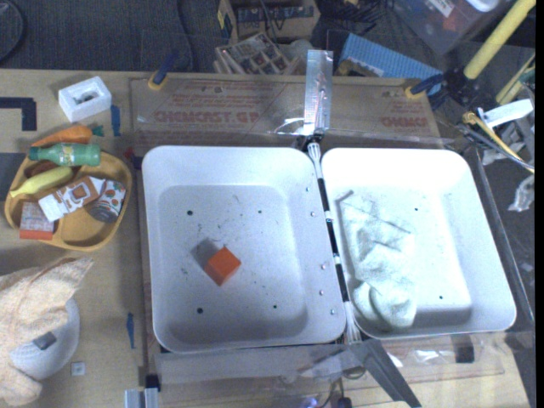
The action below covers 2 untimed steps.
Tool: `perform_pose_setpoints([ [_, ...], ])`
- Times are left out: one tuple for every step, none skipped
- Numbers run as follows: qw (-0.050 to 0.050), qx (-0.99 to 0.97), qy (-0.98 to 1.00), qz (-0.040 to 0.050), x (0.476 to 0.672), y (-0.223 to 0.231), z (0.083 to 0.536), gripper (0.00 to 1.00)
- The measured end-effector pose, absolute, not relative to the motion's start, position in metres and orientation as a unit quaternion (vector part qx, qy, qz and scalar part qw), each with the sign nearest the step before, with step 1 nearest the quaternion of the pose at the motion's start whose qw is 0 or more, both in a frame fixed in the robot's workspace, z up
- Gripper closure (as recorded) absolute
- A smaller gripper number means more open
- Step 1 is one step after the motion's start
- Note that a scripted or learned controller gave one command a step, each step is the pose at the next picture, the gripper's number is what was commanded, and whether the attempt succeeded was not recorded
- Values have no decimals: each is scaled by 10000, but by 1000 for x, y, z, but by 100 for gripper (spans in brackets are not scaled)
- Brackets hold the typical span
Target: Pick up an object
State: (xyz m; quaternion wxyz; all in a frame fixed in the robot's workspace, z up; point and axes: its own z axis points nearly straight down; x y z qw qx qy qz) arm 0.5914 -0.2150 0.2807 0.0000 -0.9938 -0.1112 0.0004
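An orange block [223, 265] lies in the left bin [170, 177], a little left of its middle and toward the front. A crumpled white cloth [380, 262] lies in the right bin [459, 194], spreading from the middle to the front left corner.
A yellow bowl [68, 232] with toy food and packets stands left of the bins. A small white box [85, 98] sits at the back left. A cream cloth [42, 313] lies at the front left. A clear upright divider [318, 92] rises behind the bins' joint.
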Motion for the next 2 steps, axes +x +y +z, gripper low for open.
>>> perform_pose_setpoints([
  [13, -9947, -1024, 19, 543, -169, 254, 0],
  [13, -9948, -1021, 19, 496, -225, 221, 0],
])
